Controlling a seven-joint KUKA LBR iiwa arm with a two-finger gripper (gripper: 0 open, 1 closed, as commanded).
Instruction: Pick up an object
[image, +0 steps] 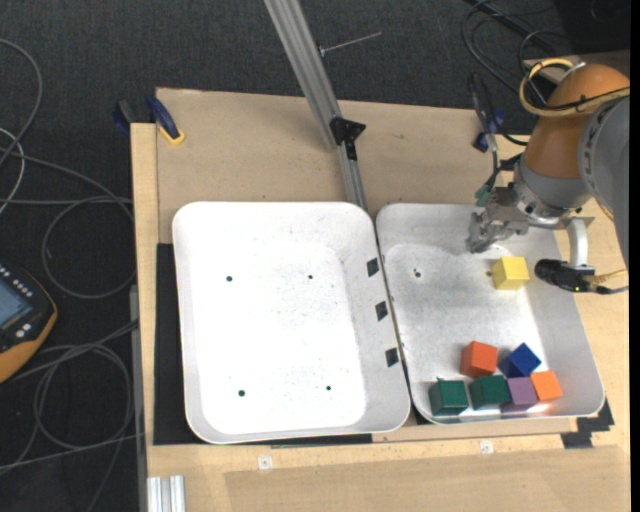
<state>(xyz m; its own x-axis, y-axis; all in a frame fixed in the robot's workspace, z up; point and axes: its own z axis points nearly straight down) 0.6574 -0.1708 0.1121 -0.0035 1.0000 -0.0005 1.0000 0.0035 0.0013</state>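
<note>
**A:** Progress so far, as you read it?

**B:** Early, I'd judge. Nothing is lifted. The gripper (487, 236) sits at the upper right of the frame, low over the far end of the right bin (430, 225), with the arm's orange band above it. No object is between its fingers as far as I can see, and every block lies on the bin floor.

**A:** Are the fingers apart or together?

**B:** I cannot tell. The tool is small, dark and seen from above at a slant.

**A:** So which object is nearest?

**B:** The yellow block (510, 272). It lies alone just below and to the right of the gripper, near but apart from it. The rest crowd the lower right corner of the same bin: an orange block (480, 357), a blue block (523, 360), a second orange block (546, 385), a purple block (521, 391) and two green blocks (489, 390), packed so closely that most touch a neighbour.

**A:** And the left bin (200, 300)?

**B:** White floor with a few dark dots.

**A:** What is left, then?

**B:** The whole pick, in my view: centre over one block, close on it, raise it clear. The lone yellow one looks the easier target, having open space on all sides.
</note>
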